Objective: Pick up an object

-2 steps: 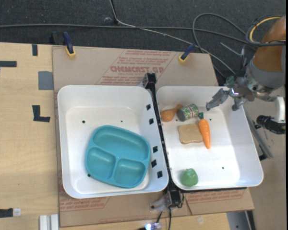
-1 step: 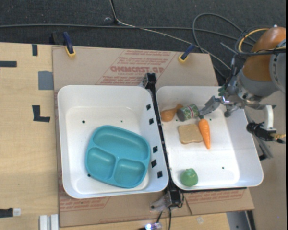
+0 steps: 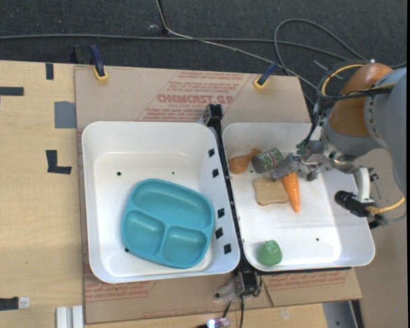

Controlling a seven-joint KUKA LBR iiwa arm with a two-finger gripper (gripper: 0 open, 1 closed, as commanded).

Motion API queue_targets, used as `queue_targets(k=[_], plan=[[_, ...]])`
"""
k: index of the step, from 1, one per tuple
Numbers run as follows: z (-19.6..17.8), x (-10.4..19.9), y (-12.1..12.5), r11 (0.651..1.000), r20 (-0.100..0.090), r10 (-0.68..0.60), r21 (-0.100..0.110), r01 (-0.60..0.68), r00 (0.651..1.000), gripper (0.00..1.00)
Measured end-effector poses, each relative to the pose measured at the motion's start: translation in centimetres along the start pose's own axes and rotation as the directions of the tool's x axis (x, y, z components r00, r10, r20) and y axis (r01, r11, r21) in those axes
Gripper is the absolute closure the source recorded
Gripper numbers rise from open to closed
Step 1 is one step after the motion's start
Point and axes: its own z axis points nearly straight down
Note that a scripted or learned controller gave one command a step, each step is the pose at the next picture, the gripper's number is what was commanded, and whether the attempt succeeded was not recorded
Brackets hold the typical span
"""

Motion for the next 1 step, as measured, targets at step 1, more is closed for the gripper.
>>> queue_targets(k=[1], plan=[[0.77, -0.02, 0.17, 1.000, 0.003, 0.000, -0.010, 0.000, 1.000, 0.00]])
